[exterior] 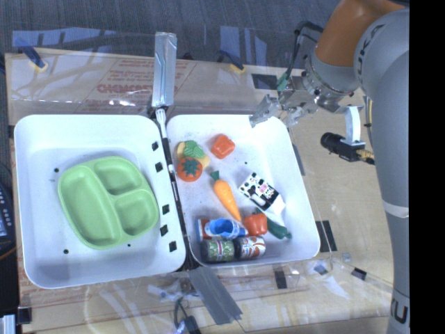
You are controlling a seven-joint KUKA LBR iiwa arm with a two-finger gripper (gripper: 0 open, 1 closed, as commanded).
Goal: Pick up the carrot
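Brown bench top (361, 249) sits under two shallow white bins placed side by side, with shiny clear plastic spread around them. A dark carpet shows along the top.

The left white bin (42, 256) holds a light green plastic plate with three sections (108, 200). It lies flat near the middle of that bin.

The right white bin (295, 186) holds many small toys. The long orange toy carrot with a green top (225, 194) lies flat in the middle of this bin, its green end pointing up and to the left. Just beside it on the right is a small black and white spotted box (259, 190). Above it sits a round orange-red toy pepper (222, 145). To the upper left are a yellow and green toy corn (189, 149) and a red toy tomato with a green top (189, 168), close together by the bin's left wall. Below the carrot are a blue and white toy (223, 228), a small can lying on its side (233, 248), and a red and green toy vegetable (263, 225).

The grey two-finger gripper (272, 113) hangs over the top right corner of the right bin, well apart from the carrot. Nothing is between its fingers. I cannot tell if they are spread or closed. The grey arm with the orange band (351, 19) reaches in from the right.
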